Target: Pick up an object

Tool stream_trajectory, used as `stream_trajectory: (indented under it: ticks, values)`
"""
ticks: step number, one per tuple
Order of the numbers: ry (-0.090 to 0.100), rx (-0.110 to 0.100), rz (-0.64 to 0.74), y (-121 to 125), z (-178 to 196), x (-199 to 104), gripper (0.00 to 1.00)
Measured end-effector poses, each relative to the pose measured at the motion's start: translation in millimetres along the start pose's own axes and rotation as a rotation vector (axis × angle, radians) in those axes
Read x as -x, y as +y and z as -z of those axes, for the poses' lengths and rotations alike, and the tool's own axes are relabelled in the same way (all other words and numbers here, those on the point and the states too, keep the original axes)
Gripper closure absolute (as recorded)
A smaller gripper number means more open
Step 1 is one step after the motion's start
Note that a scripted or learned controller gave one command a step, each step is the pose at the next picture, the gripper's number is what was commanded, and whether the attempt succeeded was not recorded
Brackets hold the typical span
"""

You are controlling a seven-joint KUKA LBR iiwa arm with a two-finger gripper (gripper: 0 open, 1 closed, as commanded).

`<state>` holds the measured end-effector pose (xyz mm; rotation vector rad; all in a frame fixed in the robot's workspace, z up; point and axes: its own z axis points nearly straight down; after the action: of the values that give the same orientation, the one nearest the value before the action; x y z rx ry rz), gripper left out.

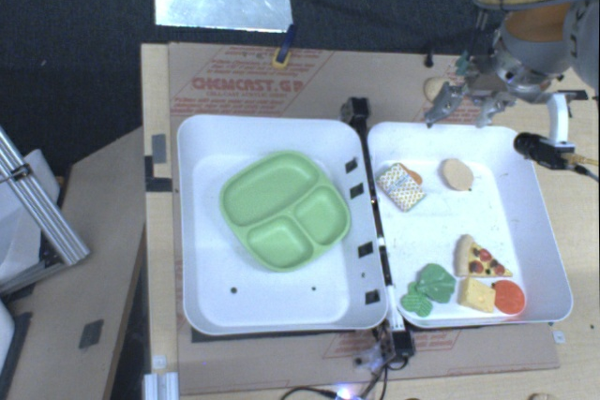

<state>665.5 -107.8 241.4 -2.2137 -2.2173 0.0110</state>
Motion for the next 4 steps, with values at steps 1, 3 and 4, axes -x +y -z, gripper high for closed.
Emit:
stream_trajectory:
  ticks: [1,3,4]
  values:
    - [-0.001,0.013,0.002,2,9,0,0.0]
    - [-0.001,0.009,-0.001,-6,-100,0,0.0]
    - [0.001,0.017,-0.002,-3,-148,-1,0.0]
